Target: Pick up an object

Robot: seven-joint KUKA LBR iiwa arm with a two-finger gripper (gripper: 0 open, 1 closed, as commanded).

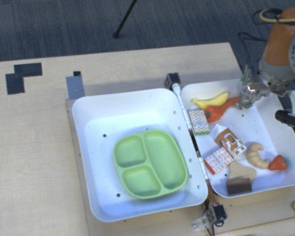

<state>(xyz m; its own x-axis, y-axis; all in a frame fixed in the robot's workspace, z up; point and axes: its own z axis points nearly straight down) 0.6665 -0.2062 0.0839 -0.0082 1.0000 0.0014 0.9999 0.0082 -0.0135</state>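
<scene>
The right bin [286, 139] holds several toy foods: a yellow banana [211, 101], an orange carrot [220, 111], a green-and-white packet [198, 121], a brown-and-white carton [228, 140], a red-and-white box [218, 159], a croissant [255, 155], a strawberry [277, 163], a tan bread slice [241, 171] and a dark brown block [239, 186]. My gripper [245, 99] hangs low at the bin's far right part, right at the carrot's right tip. Whether it touches the carrot is unclear.
The left bin [95, 149] carries a green divided plate [150, 163]. A divider bar [188, 131] separates the two bins. The grey arm with its orange band [281, 41] enters from the right, over the right bin's far corner.
</scene>
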